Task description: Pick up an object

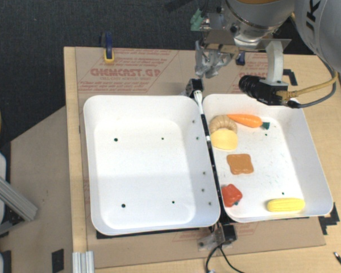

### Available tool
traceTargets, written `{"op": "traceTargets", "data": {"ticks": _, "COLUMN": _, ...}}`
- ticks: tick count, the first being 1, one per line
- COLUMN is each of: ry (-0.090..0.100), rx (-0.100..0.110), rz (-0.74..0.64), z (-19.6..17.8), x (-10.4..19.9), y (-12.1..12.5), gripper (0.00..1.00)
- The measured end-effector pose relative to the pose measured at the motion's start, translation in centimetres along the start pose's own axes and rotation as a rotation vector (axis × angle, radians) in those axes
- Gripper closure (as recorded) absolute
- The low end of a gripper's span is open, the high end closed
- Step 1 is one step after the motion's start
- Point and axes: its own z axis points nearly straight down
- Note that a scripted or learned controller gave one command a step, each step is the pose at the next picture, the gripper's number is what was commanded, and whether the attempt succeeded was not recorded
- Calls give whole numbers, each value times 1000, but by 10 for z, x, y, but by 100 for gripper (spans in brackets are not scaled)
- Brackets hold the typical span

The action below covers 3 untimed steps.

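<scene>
Arm hanging over the surface's far edge, behind the bins.
The gripper (211, 61) is pointing down, jaws' state impossible to tell; carrot (245, 120) is lying at the right bin's (307, 152) far edge.

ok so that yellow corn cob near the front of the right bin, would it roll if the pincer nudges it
Probably. The corn cob looks rounded and lies on its side on the flat floor of the right bin, so a sideways nudge may roll it. It looks like smooth toy plastic, likely light and somewhat slippery.
</scene>
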Motion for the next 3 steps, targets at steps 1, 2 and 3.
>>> {"op": "traceTargets", "data": {"ticks": 1, "ry": -2, "rx": 21, "rz": 2, "z": 27, "x": 54, "y": -41, "gripper": 100}}
{"op": "traceTargets", "data": {"ticks": 2, "ry": -5, "rx": 22, "rz": 5, "z": 74, "x": 93, "y": -71, "gripper": 100}}
{"op": "traceTargets", "data": {"ticks": 3, "ry": -5, "rx": 21, "rz": 8, "z": 111, "x": 116, "y": -73, "gripper": 100}}
